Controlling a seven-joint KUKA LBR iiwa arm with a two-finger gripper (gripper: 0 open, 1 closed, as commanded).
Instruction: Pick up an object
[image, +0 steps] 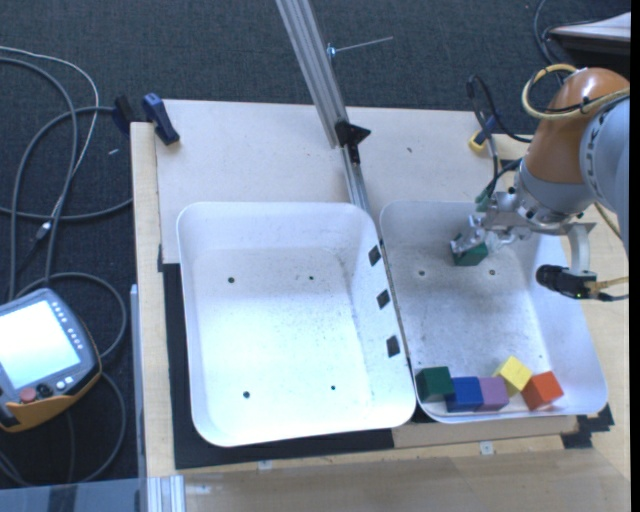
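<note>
My gripper (469, 247) hangs over the upper part of the right bin (560, 330), with the arm coming in from the right. A small dark green block (472, 255) sits between its fingers, apparently lifted a little above the bin floor. Along the near edge of the right bin lies a row of cubes: green (434, 382), blue (465, 392), purple (493, 393), yellow (515, 373) and orange-red (542, 389).
The left bin (200, 300) stands beside the right one, with black clips along their shared wall (383, 298). A slanted metal pole (318, 75) rises behind the bins. A teach pendant (40, 350) and cables lie off the bench to the left.
</note>
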